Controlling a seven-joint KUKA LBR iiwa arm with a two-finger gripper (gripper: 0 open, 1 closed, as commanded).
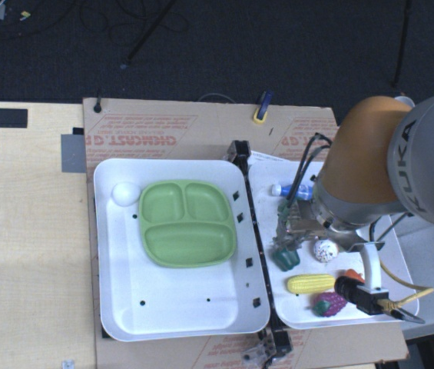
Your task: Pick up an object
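Now arm over right bin (412,283), jaws (287,241) low beside teal block (286,259); whether jaws wide or closed, cannot tell. Corn (310,284) just below block, speckled ball (325,250) to its right, purple-green toy (328,304) near bin's front edge. Left bin (117,298) holds green plate (187,224) and white ball (125,194).

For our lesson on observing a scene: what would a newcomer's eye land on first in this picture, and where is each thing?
First comes the bulky grey arm with its orange band, reaching in from the right over the right bin. Next is the green divided plate in the middle of the left bin, with a white ball at its far left corner. Small toys crowd the right bin's near side: a yellow corn cob and a spotted white ball.
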